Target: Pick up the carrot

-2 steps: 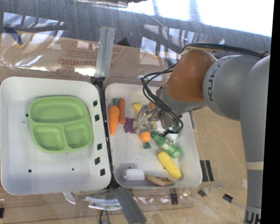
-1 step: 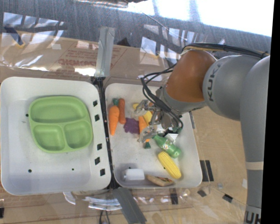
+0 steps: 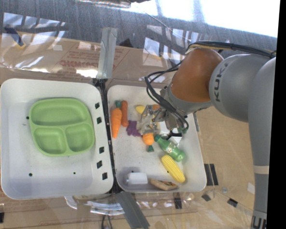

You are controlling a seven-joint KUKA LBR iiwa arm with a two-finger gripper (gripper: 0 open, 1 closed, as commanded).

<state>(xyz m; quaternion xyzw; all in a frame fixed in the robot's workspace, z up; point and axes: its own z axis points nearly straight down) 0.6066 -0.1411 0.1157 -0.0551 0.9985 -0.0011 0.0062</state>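
Nearest me the corn cob lies in the right bin, and farther left the carrot rests by the bin's left wall, apart from my gripper, whose grip I cannot tell.

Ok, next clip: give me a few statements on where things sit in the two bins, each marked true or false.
1. The green divided plate lies in the left bin. True.
2. The carrot lies on the green plate. False: it lies in the right bin, near its left wall.
3. The pincer is over the right bin. True.
4. The corn cob sits in the left bin. False: it lies in the right bin, toward its near right corner.
5. The carrot is gripped in the pincer. False: it lies apart, left of the pincer.
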